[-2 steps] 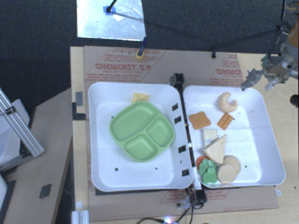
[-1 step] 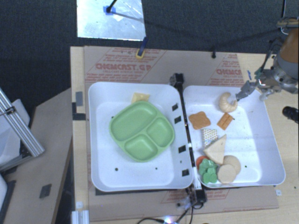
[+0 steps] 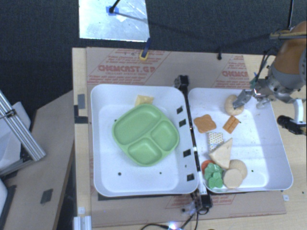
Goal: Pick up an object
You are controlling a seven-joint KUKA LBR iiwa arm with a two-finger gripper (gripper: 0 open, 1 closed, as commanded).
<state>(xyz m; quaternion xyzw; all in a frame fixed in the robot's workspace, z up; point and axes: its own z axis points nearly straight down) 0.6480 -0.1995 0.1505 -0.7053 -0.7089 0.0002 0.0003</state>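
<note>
My gripper (image 3: 249,99) hangs over the far right part of the right bin (image 3: 280,152), its tip right beside a pale ring-shaped donut (image 3: 233,106). Whether it touches the donut cannot be made out. Nothing shows as held. Further toy foods lie in this bin: a brown toast slice (image 3: 205,123), a small orange cracker (image 3: 231,124), a white checkered piece (image 3: 215,138), a cream cheese wedge (image 3: 222,152), two tan round cookies (image 3: 235,174), a green broccoli piece (image 3: 214,179) and a red piece (image 3: 206,166).
The left bin (image 3: 103,128) holds a green divided plate (image 3: 145,134) with a small yellow piece (image 3: 143,100) behind it. A black divider (image 3: 188,128) runs between the bins. The arm (image 3: 290,61) comes in from the upper right.
</note>
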